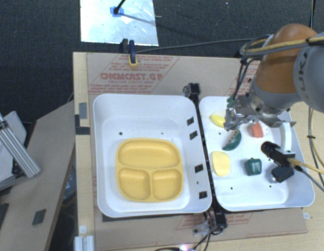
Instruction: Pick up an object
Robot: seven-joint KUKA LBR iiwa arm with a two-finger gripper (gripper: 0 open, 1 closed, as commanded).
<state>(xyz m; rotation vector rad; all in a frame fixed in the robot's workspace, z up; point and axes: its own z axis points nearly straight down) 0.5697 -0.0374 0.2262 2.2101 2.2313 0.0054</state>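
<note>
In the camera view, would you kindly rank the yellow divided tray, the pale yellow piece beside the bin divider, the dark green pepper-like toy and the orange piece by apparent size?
1. Yellow divided tray, largest by far.
2. Pale yellow piece.
3. Dark green pepper-like toy.
4. Orange piece, though the arm partly hides it, so its place against the green toy is unsure.

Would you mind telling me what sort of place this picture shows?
Most likely a robotics lab test bench for grasping trials: a robot arm reaches over two white bins, one holding a yellow divided tray and the other small toy-like objects, all on a protective board.
</note>
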